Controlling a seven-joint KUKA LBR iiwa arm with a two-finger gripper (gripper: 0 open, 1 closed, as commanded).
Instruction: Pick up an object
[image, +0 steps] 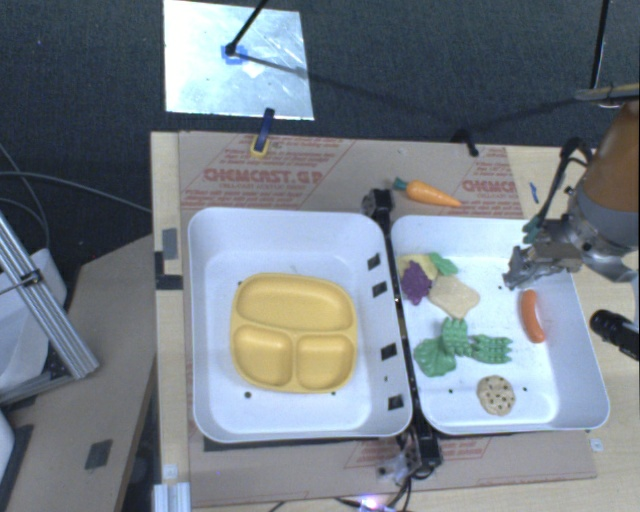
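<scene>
The right bin (570, 400) holds several toy foods: an orange-red sausage (532, 316) near its right wall, green leafy pieces (462, 347), a chocolate-chip cookie (495, 394), a tan bread slice (453, 296), purple grapes (415, 282) and a yellow-green piece (430, 265). My gripper (522, 270) hangs over the bin's upper right part, just above and left of the sausage. Its dark fingers point down and left, with nothing visibly between them.
The left bin (210, 240) carries a yellow divided tray (294, 331). A toy carrot (428, 192) lies on the cardboard behind the bins. A blue and yellow tool (263, 133) rests further back. The arm's body (610, 190) covers the bench's right side.
</scene>
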